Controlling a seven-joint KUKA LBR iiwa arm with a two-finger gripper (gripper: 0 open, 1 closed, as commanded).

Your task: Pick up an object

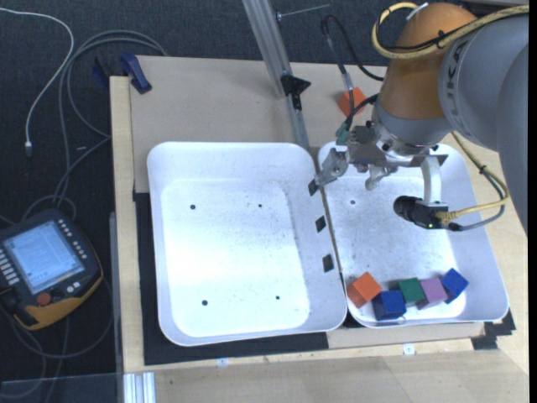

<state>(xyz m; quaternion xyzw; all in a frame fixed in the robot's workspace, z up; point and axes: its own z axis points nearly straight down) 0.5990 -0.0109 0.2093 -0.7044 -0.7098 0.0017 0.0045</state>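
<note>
— What's there to pick?

— Small blocks at the frame's lower right: orange block (365, 287), blue block (389, 304), others beside. Light, stiff, I'd judge; I'd pinch flat opposite faces.

— And you?

— My gripper (362, 164) hangs above, upper in the right bin (482, 263); my fingers' spread I cannot tell. No readable writing.

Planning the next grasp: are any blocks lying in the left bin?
No, the blocks sit in a row at the right bin's near edge.
</note>
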